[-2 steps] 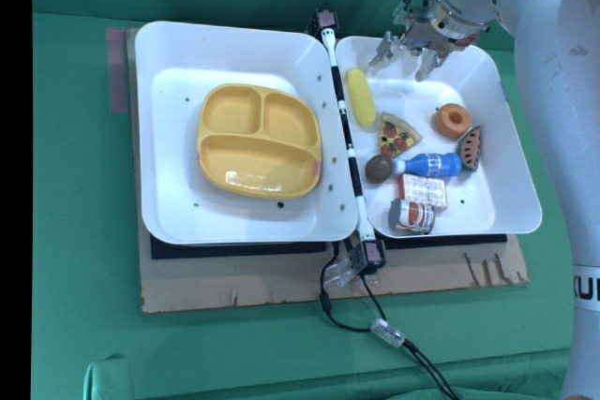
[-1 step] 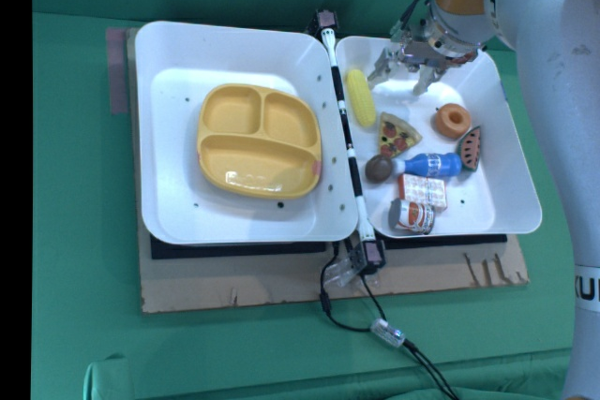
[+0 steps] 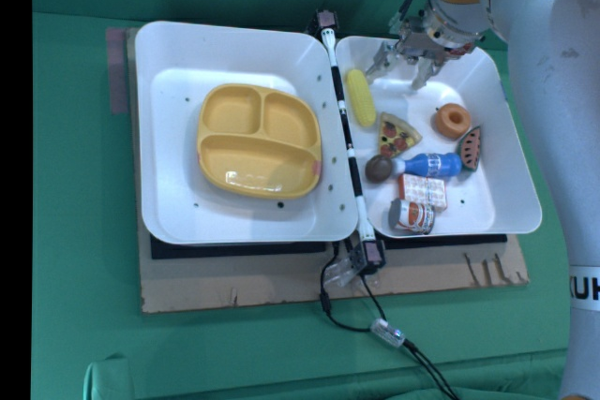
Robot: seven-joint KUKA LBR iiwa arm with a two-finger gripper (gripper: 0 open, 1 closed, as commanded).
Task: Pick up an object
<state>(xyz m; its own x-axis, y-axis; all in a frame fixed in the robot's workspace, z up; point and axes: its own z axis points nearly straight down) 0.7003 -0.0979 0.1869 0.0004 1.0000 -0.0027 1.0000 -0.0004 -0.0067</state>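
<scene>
The yellow plastic corn cob (image 3: 360, 97) is seen lying lengthwise at the right white bin (image 3: 506, 192)'s left wall, untouched. The hand (image 3: 403, 68) is held just beside it, fingers spread, nothing grasped. Nearby, a pizza slice (image 3: 396, 138), brown doughnut (image 3: 452, 120) and blue bottle (image 3: 429, 165) are scattered.

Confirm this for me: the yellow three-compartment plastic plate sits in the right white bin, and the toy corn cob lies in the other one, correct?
Not quite. The camera view shows the yellow three-compartment plastic plate in the left white bin; the toy corn cob lies in the other one.
</scene>
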